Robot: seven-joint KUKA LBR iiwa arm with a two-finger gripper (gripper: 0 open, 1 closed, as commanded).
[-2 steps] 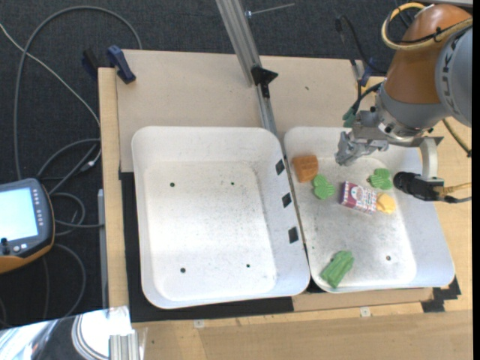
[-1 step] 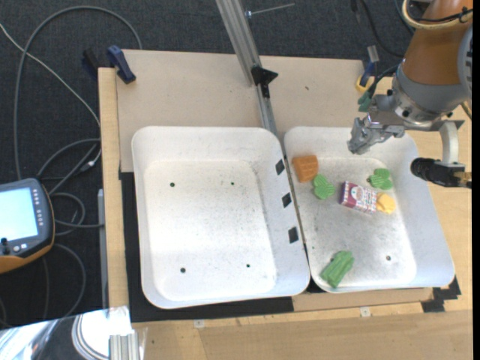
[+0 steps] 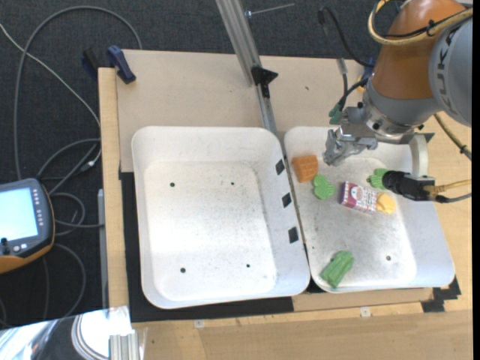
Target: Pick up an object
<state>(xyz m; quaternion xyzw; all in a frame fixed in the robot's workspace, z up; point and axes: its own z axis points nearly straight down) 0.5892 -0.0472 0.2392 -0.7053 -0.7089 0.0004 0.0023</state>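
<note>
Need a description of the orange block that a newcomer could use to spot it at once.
Take the right bin of the two white ones. Near its top left corner, close to the divide between the bins, sits the orange block, just left of the gripper. It is the only orange item there: the small piece below it and the larger one near the bin's front are green, and the packet is pink.
</note>
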